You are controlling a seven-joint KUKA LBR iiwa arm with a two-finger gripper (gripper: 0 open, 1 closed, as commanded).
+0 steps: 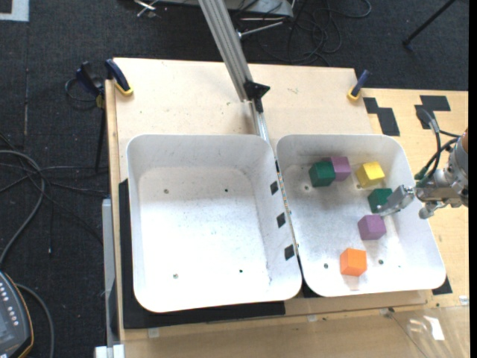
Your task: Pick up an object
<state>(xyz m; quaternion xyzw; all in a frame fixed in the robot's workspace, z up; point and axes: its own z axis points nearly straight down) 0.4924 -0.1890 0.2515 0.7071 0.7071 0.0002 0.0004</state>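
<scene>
Dark carpet (52, 118), black cables (22, 177), plywood bench (194, 95).

arm (456, 171): cut off by the right edge; just the wrist end shows
gripper (399, 200): small and blurred; finger gap too small to judge
teal cube (380, 198): right side partly covered by the gripper
green cube (322, 173): overlaps the pink cube (340, 167), hiding its left part
device (11, 321): cropped at the bottom left corner

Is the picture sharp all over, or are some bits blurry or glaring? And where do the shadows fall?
Camera view: mostly sharp, lit evenly from above; the blocks, like the orange block, cast only short soft shadows; the left bin looks bright white without harsh glare; the hand at the right bin is slightly soft.
</scene>
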